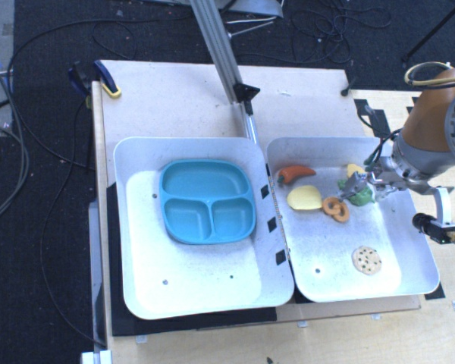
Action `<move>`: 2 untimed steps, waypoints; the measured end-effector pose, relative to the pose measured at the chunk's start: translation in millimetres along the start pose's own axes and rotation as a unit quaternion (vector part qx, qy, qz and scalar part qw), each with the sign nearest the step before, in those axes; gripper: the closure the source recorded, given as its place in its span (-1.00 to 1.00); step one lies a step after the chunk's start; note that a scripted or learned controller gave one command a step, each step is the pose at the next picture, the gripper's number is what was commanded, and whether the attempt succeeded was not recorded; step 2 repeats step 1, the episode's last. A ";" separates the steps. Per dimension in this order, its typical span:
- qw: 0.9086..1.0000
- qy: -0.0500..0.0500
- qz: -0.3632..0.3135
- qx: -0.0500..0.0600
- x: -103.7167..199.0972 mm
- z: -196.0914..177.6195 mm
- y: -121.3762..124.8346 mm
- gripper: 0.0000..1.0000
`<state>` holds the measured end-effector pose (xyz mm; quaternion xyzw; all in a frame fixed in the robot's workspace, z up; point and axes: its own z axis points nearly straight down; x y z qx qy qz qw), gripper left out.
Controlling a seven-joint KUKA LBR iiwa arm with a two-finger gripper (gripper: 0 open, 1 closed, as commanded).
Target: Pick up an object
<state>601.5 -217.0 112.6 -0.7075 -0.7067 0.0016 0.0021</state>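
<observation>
The right bin [409, 275] holds several toy foods. An orange pepper-shaped piece [296, 174] lies at its back left, with a pale yellow lump [304, 198] just in front of it. Beside them are a brown pretzel [336, 209] and a small yellow piece [354, 171]. A chocolate-chip cookie [366, 260] lies alone nearer the front. My gripper [366, 185] reaches in from the right, low over a green toy [360, 196], which its tip partly hides. The pretzel is just left of the gripper.
The left bin [136, 279] carries a blue three-compartment plate [208, 202]. A slanted metal pole [220, 44] comes down to the back edge between the bins. The grey arm with its orange band [432, 123] stands over the right bin's right rim.
</observation>
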 end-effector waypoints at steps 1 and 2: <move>1.000 -0.002 0.000 -0.004 -0.7 -14.6 2.0 1.00; 1.000 -0.002 0.000 -0.004 -0.7 -14.6 2.0 1.00</move>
